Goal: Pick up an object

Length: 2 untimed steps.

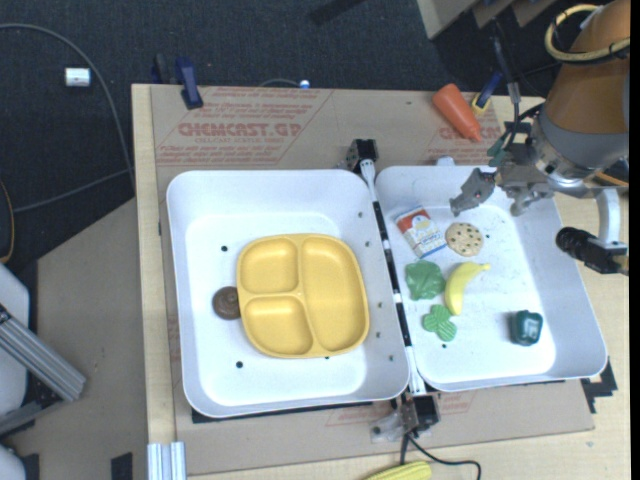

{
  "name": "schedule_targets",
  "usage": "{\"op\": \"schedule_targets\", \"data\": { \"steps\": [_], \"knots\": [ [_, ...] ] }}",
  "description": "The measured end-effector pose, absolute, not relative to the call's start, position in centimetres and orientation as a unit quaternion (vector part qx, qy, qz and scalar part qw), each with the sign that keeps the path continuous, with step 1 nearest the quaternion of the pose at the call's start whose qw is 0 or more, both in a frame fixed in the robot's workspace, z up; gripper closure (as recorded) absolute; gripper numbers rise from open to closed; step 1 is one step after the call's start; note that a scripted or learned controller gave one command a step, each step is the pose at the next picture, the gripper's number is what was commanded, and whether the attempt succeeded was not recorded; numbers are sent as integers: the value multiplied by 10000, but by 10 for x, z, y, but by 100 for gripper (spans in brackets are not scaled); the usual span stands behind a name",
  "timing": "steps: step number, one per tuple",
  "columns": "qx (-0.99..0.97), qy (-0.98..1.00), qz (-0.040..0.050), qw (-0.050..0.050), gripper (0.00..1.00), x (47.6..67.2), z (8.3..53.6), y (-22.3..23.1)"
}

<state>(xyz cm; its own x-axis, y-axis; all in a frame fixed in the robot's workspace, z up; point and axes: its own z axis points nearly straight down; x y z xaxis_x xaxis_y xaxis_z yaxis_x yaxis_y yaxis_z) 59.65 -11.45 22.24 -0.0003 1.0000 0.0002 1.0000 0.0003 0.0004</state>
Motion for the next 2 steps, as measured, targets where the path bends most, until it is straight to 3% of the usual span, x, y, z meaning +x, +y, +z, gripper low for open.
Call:
{"op": "schedule_targets", "data": {
  "steps": [1,2],
  "knots": [
    [7073,7069,0,0,0,569,84,-149],
    [7076,7066,8,10,100,570,95,-149]
  ]
}}
